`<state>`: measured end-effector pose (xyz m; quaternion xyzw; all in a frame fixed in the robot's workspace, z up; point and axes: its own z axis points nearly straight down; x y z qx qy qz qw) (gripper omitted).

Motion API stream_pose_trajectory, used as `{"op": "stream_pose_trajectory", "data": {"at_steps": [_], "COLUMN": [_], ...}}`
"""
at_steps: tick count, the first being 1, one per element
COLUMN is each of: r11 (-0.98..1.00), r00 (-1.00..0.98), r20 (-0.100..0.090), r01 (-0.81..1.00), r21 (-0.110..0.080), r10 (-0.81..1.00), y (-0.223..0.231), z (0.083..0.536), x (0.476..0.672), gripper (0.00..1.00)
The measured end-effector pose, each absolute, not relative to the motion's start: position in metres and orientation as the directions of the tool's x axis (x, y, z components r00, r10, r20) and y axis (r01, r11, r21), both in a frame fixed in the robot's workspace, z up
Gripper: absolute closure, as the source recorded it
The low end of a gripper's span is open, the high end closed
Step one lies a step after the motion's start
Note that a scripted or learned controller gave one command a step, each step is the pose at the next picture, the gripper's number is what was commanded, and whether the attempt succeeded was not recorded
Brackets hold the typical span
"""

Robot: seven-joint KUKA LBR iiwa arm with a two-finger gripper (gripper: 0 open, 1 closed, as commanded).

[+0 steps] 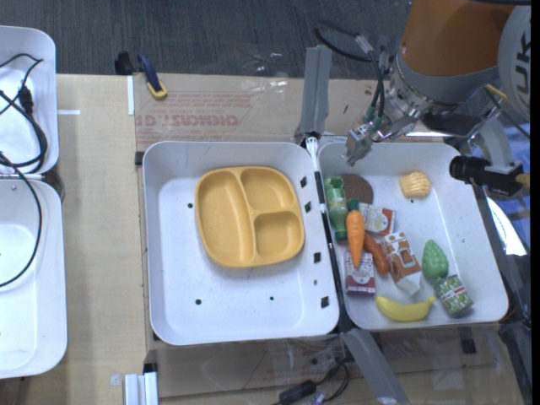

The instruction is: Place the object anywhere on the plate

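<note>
Pale wood bench carries two glossy white bins; we see the left bin (169,251) holding a smooth yellow plastic plate (250,215) with three compartments. Beside it, the right bin (472,243) holds a tapered orange carrot (355,237), curved banana (404,308), and boxy cartons. Above its far-left corner hangs the metal gripper (359,144); whether it grips anything we cannot tell.
</note>
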<state>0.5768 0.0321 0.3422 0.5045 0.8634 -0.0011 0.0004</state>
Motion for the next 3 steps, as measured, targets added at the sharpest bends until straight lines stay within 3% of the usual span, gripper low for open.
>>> {"op": "stream_pose_trajectory", "data": {"at_steps": [1, 2, 3], "r11": [0.606, 0.852, 0.747], "r00": [-0.606, -0.852, -0.747], "r20": [0.0, -0.002, -0.002], "r01": [0.796, 0.524, 0.665], "r21": [-0.003, 0.0, -0.001], "r10": [0.796, 0.524, 0.665], "y": [0.125, 0.125, 0.16], "z": [0.287, 0.368, 0.441], "x": [0.538, 0.593, 0.589], "gripper": [1.0, 1.0, 1.0]}}
